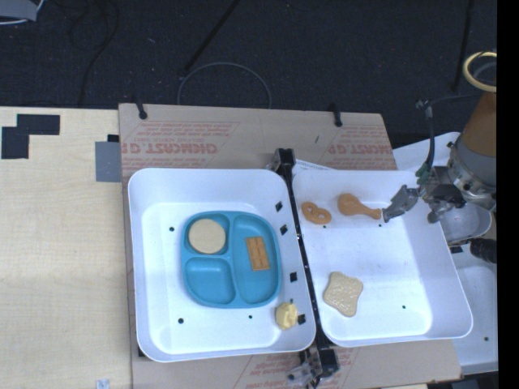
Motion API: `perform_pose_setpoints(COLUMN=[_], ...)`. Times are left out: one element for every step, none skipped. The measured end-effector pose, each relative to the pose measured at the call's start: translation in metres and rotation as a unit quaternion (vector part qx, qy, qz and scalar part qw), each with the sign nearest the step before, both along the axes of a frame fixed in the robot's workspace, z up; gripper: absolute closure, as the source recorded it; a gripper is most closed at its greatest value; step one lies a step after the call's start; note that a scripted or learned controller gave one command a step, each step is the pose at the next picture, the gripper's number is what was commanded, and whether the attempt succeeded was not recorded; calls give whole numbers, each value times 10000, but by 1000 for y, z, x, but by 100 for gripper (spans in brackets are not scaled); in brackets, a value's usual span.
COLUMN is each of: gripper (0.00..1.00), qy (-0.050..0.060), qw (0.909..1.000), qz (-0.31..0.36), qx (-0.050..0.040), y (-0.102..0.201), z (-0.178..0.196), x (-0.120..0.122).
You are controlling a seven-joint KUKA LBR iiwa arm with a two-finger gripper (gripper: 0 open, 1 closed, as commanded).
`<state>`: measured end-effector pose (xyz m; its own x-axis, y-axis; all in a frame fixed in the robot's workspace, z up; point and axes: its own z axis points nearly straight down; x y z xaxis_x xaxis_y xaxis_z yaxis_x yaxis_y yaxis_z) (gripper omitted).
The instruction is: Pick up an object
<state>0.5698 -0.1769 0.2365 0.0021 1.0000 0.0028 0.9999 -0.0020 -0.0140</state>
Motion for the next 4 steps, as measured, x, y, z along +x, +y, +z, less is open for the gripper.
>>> perform_pose_setpoints(gripper=[0, 0, 0, 0], qy=[-55, -29, -30, -48], qw=[10000, 10000, 10000, 10000], qz=[10, 11, 16, 6], qx=[-9, -3, 0, -8], y=[0, 3, 13, 15], z=[7, -57, -112, -151], x=[2, 6, 5, 4])
